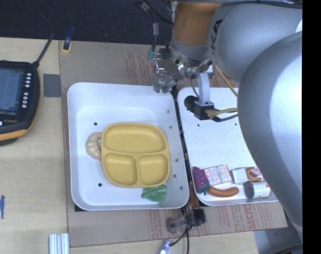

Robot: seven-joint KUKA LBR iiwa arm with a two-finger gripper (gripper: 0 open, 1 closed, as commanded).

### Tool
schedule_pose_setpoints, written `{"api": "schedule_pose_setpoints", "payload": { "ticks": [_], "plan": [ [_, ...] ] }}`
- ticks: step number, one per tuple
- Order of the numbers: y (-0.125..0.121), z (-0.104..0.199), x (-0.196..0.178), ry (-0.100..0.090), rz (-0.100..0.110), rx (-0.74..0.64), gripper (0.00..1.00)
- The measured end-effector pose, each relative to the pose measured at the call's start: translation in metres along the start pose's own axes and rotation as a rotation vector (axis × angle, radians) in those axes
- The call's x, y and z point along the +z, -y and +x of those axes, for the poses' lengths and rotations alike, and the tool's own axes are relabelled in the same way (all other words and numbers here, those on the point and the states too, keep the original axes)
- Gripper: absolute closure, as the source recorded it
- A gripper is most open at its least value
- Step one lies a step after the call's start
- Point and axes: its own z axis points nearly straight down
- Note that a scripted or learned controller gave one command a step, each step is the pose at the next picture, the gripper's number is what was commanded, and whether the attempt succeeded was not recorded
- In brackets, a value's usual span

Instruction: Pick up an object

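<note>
Cardboard (123, 62) covers the pale wooden worktop (28, 194) under two white bins (78, 142), and whether the end effector (165, 83) is apart or together cannot be told.

A black-screened tablet in an orange case (8, 99) lies left of the cardboard sheet (107, 62) (a blue pen (2, 206) nearer).

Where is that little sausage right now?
The sausage lies at the near edge of the right bin, just below a small printed packet.
</note>
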Motion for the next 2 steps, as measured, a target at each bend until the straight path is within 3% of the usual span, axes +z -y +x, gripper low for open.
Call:
{"api": "schedule_pose_setpoints", "payload": {
  "ticks": [1,2],
  "plan": [
    [0.0,0.037,0.084,0.001,0.002,0.001,1.0],
    [-0.001,-0.032,0.021,0.0,-0.003,0.004,1.0]
  ]
}}
